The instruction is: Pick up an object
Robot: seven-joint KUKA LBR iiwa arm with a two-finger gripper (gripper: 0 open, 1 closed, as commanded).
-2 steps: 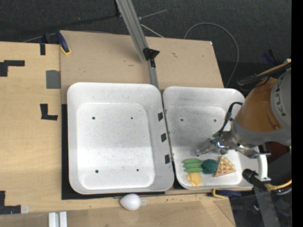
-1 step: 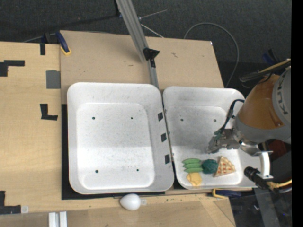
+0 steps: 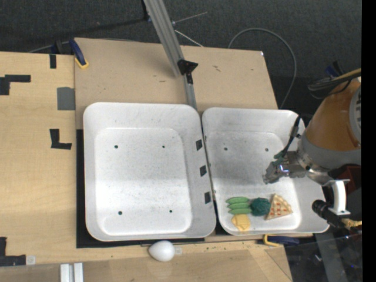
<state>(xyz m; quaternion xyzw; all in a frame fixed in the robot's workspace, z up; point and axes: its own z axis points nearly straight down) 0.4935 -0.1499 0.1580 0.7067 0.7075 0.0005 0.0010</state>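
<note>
Tabletop fixtures
White egg-shaped item at lower centre; metal pole slanting from the upper centre.

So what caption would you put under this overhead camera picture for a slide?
Robot arm's gripper poised in the right bin above toy food: green pod, pizza slice, yellow piece.

arm over right bin, toy food inside
</note>
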